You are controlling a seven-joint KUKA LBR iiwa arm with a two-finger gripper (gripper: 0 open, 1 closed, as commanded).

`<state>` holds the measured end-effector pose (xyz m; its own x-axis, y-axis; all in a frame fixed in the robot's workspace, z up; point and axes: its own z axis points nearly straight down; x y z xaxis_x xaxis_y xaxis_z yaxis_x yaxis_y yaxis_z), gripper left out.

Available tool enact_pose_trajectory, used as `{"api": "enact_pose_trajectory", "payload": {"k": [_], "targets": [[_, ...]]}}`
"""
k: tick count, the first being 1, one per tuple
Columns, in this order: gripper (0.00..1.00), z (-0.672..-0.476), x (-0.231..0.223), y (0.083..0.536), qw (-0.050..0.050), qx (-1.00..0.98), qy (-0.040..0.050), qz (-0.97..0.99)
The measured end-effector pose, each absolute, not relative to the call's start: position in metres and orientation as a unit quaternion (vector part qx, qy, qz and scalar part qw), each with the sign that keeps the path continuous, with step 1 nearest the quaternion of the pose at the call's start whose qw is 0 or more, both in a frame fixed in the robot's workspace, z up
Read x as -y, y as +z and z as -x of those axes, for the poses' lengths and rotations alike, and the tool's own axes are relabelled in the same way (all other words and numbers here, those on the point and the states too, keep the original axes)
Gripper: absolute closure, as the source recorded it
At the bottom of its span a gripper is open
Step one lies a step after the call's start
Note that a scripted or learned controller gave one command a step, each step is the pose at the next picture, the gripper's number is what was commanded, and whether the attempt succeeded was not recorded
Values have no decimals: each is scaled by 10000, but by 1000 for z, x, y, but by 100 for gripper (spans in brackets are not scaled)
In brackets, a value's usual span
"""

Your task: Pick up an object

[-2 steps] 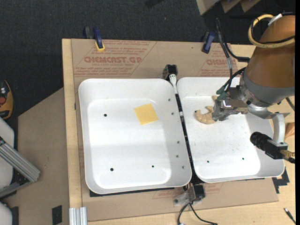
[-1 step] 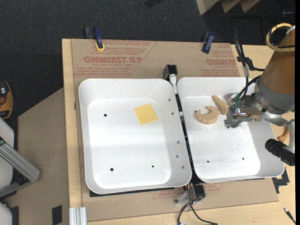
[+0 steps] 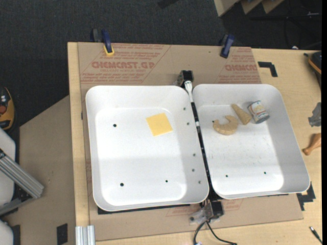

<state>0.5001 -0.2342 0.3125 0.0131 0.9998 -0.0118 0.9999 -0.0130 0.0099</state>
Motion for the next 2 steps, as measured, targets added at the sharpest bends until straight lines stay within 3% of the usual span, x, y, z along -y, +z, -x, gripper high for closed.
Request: {"api": "enact_pose_trajectory", "payload": {"k": [1,2], "targets": [[100,-496,210,445,86,-7084,37,-7058],[100,-479,206,543,77,-7075,31,-7067]]}}
